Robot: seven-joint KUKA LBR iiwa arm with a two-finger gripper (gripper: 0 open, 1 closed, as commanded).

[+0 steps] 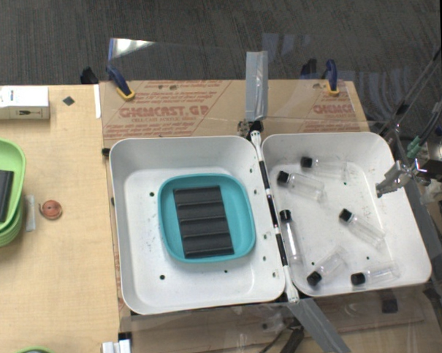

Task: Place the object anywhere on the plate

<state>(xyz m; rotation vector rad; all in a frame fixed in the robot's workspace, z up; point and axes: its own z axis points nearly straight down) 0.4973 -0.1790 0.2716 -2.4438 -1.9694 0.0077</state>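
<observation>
A teal plate (243, 208) with rounded corners lies in the middle of the left bin (138, 285). A black ridged insert (203, 221) rests on it. Several clear vials with black caps are scattered in the right bin (408, 266). One vial (302, 185) lies near the top left, and another (362, 227) sits towards the middle right. A third vial (289, 238) lies along the wall between the bins. Two more rest near the front edge.
Cardboard (174, 108) sits under the bins, held by clamps at the back. A green tray (10, 210), a small brown disc (51, 209) and a white box (17, 104) are on the wooden bench to the left. A metal clip (396, 177) overhangs the right bin's right rim.
</observation>
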